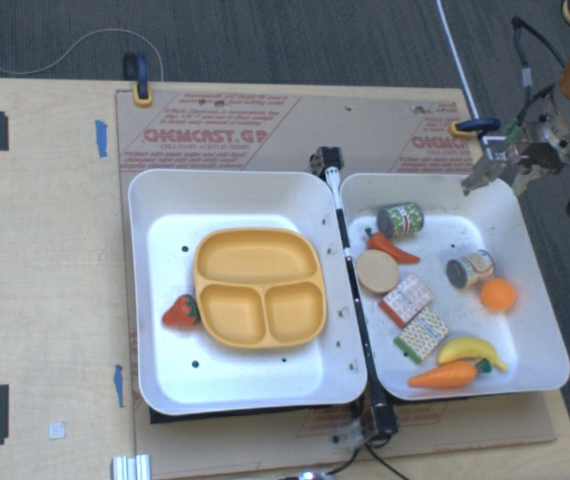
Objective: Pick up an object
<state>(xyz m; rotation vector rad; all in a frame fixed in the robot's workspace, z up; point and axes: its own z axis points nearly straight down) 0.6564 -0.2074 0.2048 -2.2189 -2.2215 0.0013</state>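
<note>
My arm reaches in from the right.
My gripper hangs over the right bin's far corner; grip state unclear.

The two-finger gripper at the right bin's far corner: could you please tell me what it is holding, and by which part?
Nothing: the grey two-finger gripper hangs above the shallow white right bin's far corner with nothing between its fingers.
</note>
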